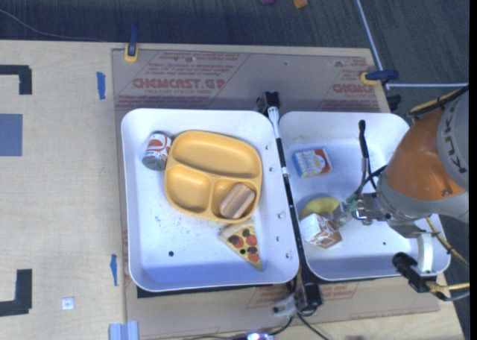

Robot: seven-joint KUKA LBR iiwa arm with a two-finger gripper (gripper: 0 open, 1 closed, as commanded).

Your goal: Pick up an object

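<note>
- The arm [428,171] reaches in from the right over the right bin [387,264], and its gripper [349,210] sits low among the things in that bin's near-left part.
- The gripper is just beside a yellow banana-like piece [319,205] and a small white-and-brown carton [322,233]; whether it touches either one I cannot tell.
- Whether the gripper is released or clenched I cannot tell, and nothing is plainly held.
- My judgement: the step in hand is the reach and closing on an object, with no lift yet.
- The next move calls for a firm close on one item, most likely the yellow piece or the carton, then a straight lift clear of the bin wall.
- A blue-and-white carton [311,162] lies farther back in the same bin, apart from the gripper.
- The left bin [141,256] holds a yellow divided tray [201,171] with a bun-like item [237,200] in one compartment, a can [156,150] at its far-left side, and a toy pizza slice [244,244] near it.
- The brown board [223,70] under the bins bears red print reading roughly "CHEMCAST GP"; writing on the cartons and can is too small to read.
</note>
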